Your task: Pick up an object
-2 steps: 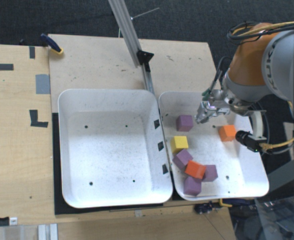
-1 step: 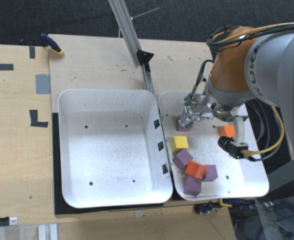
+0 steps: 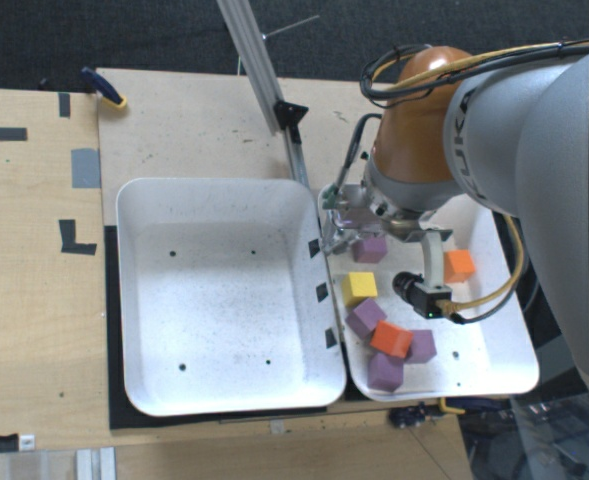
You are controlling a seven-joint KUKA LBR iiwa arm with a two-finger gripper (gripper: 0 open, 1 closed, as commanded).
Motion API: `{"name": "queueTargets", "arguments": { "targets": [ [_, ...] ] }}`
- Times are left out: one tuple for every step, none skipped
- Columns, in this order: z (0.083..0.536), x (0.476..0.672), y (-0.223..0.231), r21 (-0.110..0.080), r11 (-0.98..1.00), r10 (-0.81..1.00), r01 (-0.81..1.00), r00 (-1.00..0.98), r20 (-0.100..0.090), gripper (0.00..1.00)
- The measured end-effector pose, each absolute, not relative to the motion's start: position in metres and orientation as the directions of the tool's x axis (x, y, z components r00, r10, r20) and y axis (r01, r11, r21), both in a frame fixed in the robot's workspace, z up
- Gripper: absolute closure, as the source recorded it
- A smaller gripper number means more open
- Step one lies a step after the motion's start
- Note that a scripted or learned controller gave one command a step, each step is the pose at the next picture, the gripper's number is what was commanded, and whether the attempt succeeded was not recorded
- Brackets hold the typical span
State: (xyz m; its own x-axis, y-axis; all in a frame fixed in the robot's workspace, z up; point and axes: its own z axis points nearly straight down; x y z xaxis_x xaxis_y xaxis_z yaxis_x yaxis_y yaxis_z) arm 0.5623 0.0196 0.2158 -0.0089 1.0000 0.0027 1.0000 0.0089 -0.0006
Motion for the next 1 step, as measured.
{"name": "queueTargets", "arguments": {
  "targets": [
    [0.2303,0.56,0.0778,-0.001,0.008,1.0,1.0,-0.008,0.002,1.0]
  ]
}}
